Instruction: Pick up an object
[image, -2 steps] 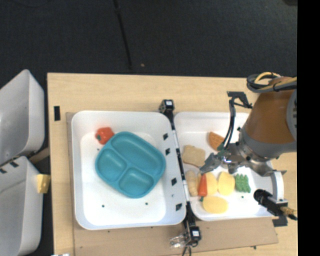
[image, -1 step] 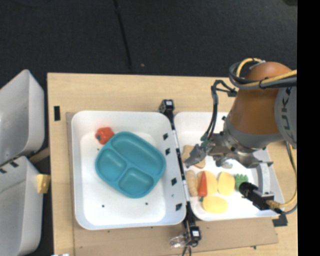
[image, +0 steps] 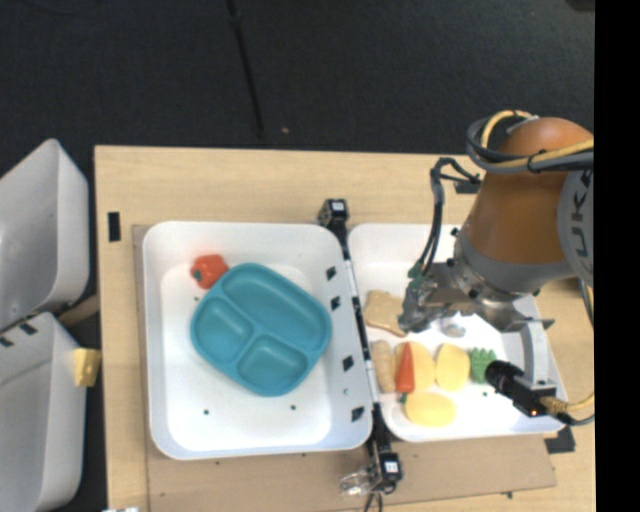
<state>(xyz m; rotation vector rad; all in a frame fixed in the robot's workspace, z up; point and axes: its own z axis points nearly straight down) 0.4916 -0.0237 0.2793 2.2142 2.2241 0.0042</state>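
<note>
Arm (image: 525, 215): grey with a broad orange band, nearest the camera, reaching in over the right bin's far right part and covering much of it.
Gripper (image: 418, 310): low over the right bin, near its left wall, just above the tan piece; whether it is parted or closed I cannot tell, and nothing visibly sits in it.
Right bin (image: 395, 238): white and shallow, on the bench's right half, holding a cluster of toy foods along its near edge.
Tan piece (image: 381, 312): flat, bread-like, beside the bin's left wall, just at the gripper.
Peanut-shaped item (image: 382, 366): pale tan, against the left wall near the bin's near-left corner.
Orange-red carrot (image: 404, 369): upright in the view, touching the peanut-shaped item's right side.
Yellow pieces (image: 440, 385): three rounded lumps – two beside the carrot, one at the near edge.
Green item (image: 482, 362): small, ridged, right of the yellow pieces.
Left bin (image: 165, 400): white, touching the right bin along the middle.
Blue tray (image: 261, 328): three compartments, tilted, in the left bin's centre.
Red tomato (image: 209, 270): green-topped, touching the tray's far-left corner.
</note>
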